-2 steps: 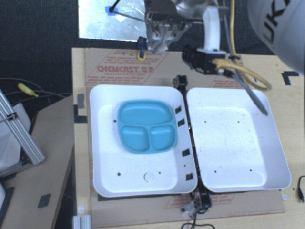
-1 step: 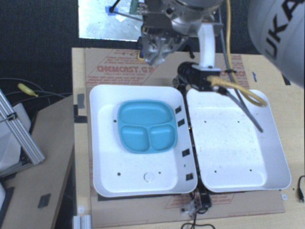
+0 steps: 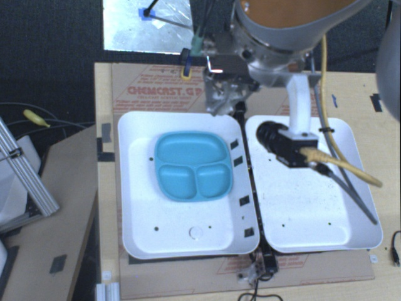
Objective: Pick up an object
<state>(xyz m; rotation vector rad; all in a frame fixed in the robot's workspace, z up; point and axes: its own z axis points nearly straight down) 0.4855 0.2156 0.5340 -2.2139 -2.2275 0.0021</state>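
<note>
Landmark: the left bin (image 3: 135, 231), white and shallow, is sitting on the bench; all places below are given against it.
Arm: the grey KUKA arm (image 3: 294, 17), orange band showing at the top of the view, is hanging above the left bin's far right corner and spreading over the ground beyond it.
Bench board: a brown board (image 3: 160, 89) with red CHEMCAST lettering is lying under the left bin and showing past its far edge.
Right bin (image 3: 338, 231): a second white bin is lying just beside the left bin, touching along the shared edge.
Plate: a blue divided plate (image 3: 191, 166), three compartments, is lying flat in the middle of the left bin, slightly toward its far side.
Camera unit: a black wrist-mounted block (image 3: 285, 144) on a white bracket is hanging over the right bin, near the left bin's right edge.
Gripper (image 3: 220, 105): it is hovering at the left bin's far rim, near the far right corner, apart from the plate; the metal parts are blurring together, so how far the jaws stand apart cannot be told, and nothing is visible in its grasp.
</note>
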